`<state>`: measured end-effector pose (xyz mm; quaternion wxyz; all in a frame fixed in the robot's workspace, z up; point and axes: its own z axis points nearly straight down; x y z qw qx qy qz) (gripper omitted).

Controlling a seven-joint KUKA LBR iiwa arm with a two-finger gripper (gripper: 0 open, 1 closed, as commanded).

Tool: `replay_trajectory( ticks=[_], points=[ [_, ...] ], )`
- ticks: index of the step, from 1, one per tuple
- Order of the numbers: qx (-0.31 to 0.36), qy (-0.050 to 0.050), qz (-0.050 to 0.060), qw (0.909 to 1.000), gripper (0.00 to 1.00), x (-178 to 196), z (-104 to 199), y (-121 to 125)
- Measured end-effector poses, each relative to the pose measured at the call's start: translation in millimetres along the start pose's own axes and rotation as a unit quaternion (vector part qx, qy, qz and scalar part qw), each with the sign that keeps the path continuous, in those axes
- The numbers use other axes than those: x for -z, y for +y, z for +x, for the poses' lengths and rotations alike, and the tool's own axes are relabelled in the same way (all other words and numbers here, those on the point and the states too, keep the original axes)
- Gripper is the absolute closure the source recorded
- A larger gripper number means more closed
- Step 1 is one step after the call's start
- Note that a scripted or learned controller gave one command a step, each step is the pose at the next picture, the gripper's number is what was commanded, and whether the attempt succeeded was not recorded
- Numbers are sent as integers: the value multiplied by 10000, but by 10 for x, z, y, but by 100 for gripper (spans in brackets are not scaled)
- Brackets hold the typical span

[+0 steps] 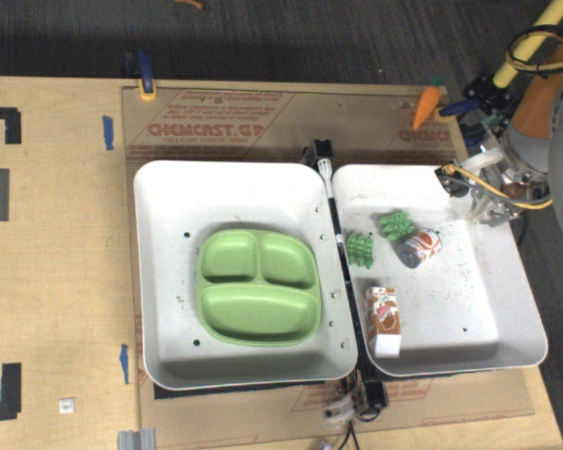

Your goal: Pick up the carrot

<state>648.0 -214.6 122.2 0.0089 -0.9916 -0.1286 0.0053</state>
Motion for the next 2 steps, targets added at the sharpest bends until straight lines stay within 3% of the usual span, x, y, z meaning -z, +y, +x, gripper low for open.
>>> replay_trajectory(
  ticks=[2],
  points=[
    [40, -3, 1, 10000, 100, 201, 9, -11]
  ],
)
